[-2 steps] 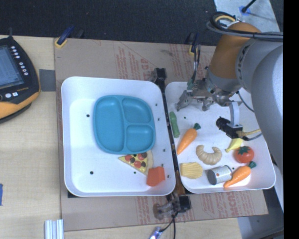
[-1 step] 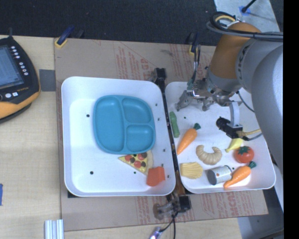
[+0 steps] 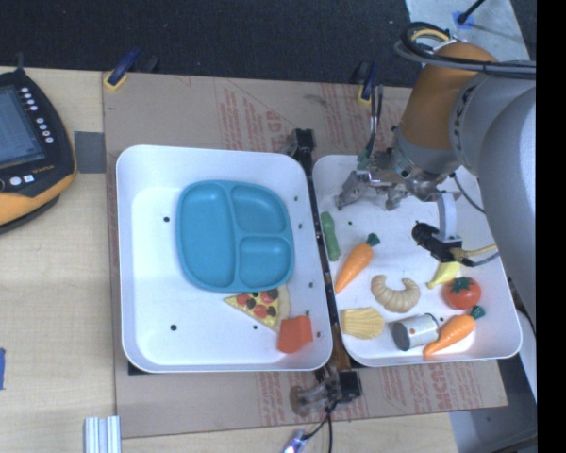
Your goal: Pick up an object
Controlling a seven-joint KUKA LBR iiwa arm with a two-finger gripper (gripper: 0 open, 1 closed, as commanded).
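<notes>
Nearest to the lens, the grey arm (image 3: 495, 140) is seen at the right, with its orange band above the wrist. It is bent down over the far end of the right bin (image 3: 509, 347). The left bin (image 3: 141, 281) is taken up mostly by a blue divided plate (image 3: 236, 234), and a pizza slice (image 3: 258, 305) and a red block (image 3: 295, 333) are laid near its front edge.

The gripper (image 3: 389, 192) is held low over a bare part of the right bin floor. Whether it is spread or pressed together cannot be told, because the metal parts are too small and tangled in this view. Nothing is seen held in it.

The step is judged to be the approach; no object has been chosen yet. The objects are gathered toward the near half of the right bin. An orange carrot (image 3: 354, 262) and a green piece (image 3: 330, 236) are placed nearest to the gripper, on its near-left side and apart from it. A croissant (image 3: 396, 293), a tomato (image 3: 462, 293) and a silver can (image 3: 417, 330) are placed farther.

For the next move, the gripper should be shifted toward the carrot and lowered around it.
</notes>
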